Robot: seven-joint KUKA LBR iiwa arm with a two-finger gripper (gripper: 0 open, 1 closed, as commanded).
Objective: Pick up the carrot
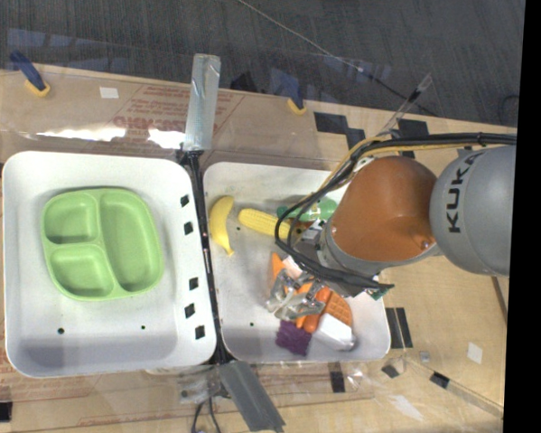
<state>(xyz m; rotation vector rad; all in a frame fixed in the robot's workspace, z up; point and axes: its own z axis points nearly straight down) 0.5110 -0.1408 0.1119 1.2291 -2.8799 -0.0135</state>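
Note:
The carrot (278, 265) is an orange piece in the right bin (246, 332), partly hidden under my gripper (288, 299). My gripper hangs low over the middle of that bin, right on top of the carrot and a cluster of small items. More orange (311, 321) shows just below-right of the gripper; I cannot tell whether it belongs to the carrot. The grey arm with its orange band (384, 211) reaches in from the right and covers the bin's right side.
A banana (220, 222) and a corn cob (258, 221) lie at the right bin's upper left. A purple block (292, 337) and an orange-and-white box (337, 319) sit by the gripper. The left bin (29, 334) holds a green divided plate (102, 242).

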